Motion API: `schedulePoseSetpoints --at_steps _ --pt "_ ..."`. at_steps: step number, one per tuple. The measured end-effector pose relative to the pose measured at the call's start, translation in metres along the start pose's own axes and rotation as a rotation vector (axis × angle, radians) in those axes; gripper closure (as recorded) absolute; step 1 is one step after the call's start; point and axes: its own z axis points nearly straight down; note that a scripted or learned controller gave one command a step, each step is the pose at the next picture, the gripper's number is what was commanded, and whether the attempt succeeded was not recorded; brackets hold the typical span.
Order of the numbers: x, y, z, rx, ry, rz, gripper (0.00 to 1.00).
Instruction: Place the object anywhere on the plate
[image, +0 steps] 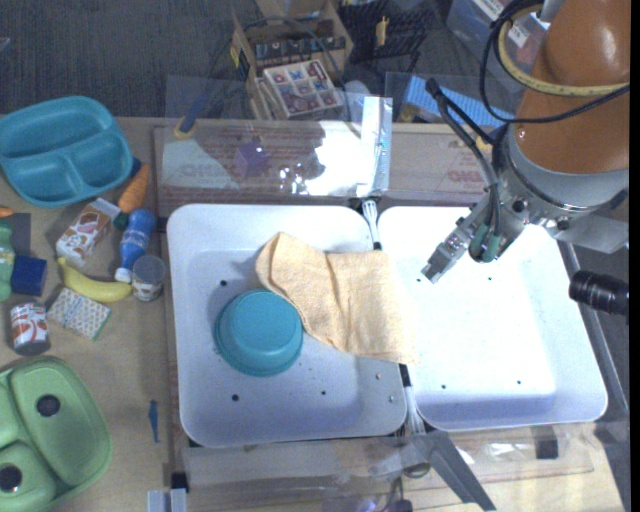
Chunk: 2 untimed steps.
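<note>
A round blue plate (259, 332) sits in the left white bin (200, 400), left of centre. A yellow cloth (340, 295) lies crumpled just right of it, its lower left edge touching the plate's rim and its right side draped over the divide between the two bins. My gripper (437, 264) hangs over the upper left part of the right white bin (520, 390), pointing down and to the left, about a hand's width right of the cloth. I see nothing in it.
On the bench left of the bins lie a banana (92, 283), a blue bottle (132, 240), a small can (148, 275), cartons, a teal divided tray (65, 150) and a green tray (45, 430). A cardboard wall (250, 155) stands behind the bins.
</note>
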Motion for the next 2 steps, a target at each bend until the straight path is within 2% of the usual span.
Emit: schedulePoseSetpoints --at_steps 1,2 --pt "-0.017 0.065 0.048 0.003 0.002 0.216 1.0" --pt "-0.059 0.08 0.165 0.004 0.003 0.469 1.0"
